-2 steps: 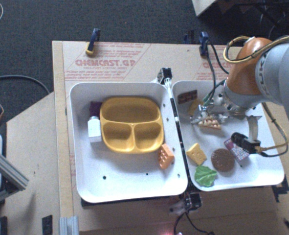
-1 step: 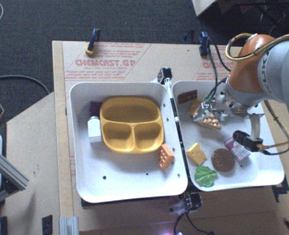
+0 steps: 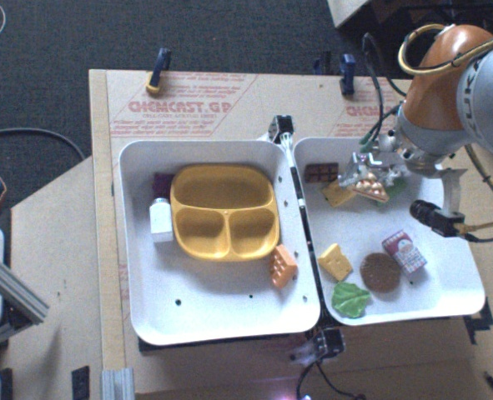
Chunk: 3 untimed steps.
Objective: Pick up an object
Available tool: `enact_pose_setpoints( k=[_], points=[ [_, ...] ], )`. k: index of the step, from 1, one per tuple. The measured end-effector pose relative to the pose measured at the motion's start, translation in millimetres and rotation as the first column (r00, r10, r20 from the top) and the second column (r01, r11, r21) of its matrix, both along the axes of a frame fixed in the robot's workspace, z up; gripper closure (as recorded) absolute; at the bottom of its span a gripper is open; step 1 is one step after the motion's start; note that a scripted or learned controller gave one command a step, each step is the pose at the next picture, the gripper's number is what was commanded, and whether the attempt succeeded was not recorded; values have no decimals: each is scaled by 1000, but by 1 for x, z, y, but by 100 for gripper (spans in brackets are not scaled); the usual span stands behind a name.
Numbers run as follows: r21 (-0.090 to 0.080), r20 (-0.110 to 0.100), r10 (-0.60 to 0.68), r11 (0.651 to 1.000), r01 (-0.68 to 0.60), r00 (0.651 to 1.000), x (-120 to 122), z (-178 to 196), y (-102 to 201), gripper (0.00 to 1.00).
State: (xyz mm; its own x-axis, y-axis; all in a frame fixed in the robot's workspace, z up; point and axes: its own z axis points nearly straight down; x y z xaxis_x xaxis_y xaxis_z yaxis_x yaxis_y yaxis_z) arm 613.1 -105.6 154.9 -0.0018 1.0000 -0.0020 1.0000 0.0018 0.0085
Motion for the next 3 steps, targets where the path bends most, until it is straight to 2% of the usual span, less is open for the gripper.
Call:
enact_pose_setpoints(
  k=[1, 2, 3],
  points=[
    [0, -1, -3, 1000, 3, 1000, -7, 54, -7, 100],
    [1, -3, -1, 1000, 1, 1000, -6, 71, -7, 100],
    [4, -13, 1, 1000, -1, 1000, -35, 68, 25, 100]
  ],
)
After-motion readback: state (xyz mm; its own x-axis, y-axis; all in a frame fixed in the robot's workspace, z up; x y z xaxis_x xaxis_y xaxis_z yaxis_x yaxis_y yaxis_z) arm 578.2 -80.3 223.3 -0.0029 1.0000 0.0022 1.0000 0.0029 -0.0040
